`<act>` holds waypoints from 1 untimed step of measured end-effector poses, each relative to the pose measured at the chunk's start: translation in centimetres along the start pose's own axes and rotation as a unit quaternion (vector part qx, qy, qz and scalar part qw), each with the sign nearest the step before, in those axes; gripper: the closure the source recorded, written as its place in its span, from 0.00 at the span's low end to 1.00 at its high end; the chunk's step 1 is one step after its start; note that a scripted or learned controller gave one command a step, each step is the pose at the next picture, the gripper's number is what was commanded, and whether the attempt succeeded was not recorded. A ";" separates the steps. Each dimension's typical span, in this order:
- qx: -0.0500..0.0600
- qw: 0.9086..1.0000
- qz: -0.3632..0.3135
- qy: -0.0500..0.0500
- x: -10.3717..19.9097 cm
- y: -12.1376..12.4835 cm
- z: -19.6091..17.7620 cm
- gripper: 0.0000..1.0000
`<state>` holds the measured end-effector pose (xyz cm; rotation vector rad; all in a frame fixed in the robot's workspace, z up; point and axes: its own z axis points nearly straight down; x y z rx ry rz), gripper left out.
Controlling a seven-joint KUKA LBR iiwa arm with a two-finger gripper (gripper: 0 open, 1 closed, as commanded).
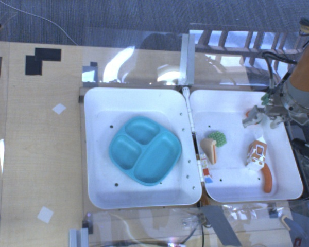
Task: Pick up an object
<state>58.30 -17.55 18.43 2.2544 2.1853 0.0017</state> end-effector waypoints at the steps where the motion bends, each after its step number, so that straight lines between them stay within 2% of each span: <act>1: 0.001 0.990 0.142 0.000 -1.1 -0.4 -1.0 0.00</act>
